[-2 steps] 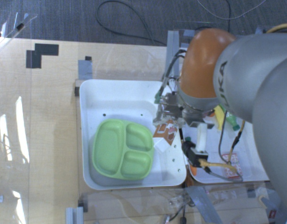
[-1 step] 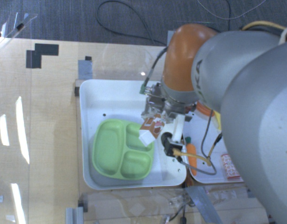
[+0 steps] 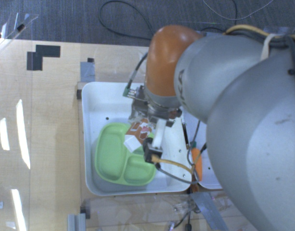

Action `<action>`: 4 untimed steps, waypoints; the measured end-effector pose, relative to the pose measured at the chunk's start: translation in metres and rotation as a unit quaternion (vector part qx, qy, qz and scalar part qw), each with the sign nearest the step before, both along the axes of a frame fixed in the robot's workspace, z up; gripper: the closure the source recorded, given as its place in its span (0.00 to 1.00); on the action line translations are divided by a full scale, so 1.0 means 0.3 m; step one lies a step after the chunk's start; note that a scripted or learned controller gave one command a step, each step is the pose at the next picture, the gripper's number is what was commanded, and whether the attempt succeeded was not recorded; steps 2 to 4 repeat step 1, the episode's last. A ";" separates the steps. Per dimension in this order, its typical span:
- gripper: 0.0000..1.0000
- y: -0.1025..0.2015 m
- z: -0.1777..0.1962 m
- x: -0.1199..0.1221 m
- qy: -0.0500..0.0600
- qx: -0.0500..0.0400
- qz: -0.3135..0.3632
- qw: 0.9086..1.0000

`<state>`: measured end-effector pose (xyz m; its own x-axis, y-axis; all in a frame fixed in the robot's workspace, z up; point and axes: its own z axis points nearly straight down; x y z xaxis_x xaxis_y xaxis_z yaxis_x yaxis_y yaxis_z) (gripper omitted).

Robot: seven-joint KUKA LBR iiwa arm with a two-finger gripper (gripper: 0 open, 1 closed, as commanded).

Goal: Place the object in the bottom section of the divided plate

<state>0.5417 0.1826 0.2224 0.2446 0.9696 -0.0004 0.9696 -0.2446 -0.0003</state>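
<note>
Bins first: the shallow white plastic bin (image 3: 92, 129) on the left holds a light green divided plastic plate (image 3: 114, 153), lying toward its 6 o'clock side. Over the plate's 2 o'clock edge sits a small brown-and-white packet-like object (image 3: 138, 131), directly under my two-finger gripper (image 3: 148, 129); its long axis seems to run from 1 toward 7 o'clock, though I can't be sure. Whether I grip it, I cannot tell. My grey arm (image 3: 243, 119) hides most of the second white bin (image 3: 210, 179), where an orange carrot-shaped item (image 3: 197, 161) peeks out.
</note>
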 end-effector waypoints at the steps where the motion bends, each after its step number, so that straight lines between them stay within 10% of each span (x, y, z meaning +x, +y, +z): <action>1: 0.00 -0.001 0.000 0.000 0.000 0.000 0.000 1.000; 4: 0.00 -0.001 0.000 0.000 0.000 0.000 0.000 1.000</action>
